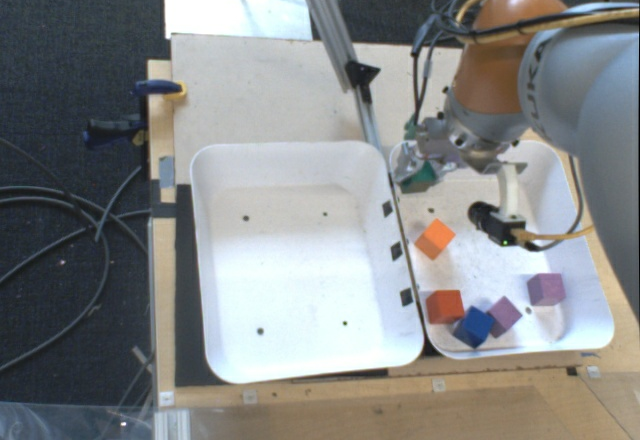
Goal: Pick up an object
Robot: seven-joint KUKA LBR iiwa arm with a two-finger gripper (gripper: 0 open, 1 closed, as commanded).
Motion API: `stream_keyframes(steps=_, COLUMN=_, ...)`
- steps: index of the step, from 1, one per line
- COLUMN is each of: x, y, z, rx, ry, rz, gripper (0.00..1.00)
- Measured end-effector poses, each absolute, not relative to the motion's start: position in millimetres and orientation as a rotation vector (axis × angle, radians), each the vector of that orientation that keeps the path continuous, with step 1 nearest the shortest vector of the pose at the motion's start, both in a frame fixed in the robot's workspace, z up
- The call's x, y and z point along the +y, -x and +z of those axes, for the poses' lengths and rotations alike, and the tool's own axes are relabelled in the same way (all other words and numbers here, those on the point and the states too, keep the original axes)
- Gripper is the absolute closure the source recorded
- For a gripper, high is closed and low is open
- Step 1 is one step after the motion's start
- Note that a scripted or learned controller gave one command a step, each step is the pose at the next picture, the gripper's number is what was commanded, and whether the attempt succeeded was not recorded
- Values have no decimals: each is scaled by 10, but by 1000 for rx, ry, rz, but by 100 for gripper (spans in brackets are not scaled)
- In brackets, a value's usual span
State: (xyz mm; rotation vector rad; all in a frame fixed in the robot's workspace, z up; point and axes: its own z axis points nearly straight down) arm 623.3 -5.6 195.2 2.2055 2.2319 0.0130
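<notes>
pale bench (270,93), two white bins (215,258)

Both bins are white: the left bin (290,258) carries small dark dots. In the right bin (590,303) lie an orange cube (434,239), a red-orange cube (445,306), a blue cube (474,326) and two purple cubes (505,314) (546,289). The desk (260,93) is pale beige

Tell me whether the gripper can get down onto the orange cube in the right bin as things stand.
Probably yes. The orange cube lies apart from the other blocks on bare bin floor, open from above, and the gripper hangs just up-left of it. A green thing sits at its tip, which might hinder a fresh grasp.
</notes>
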Motion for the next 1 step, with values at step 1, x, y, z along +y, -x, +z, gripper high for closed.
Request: stream_keyframes(steps=1, x=342, y=-6653, z=2070, rx=2231, ry=-2207, rz=10, gripper=100)
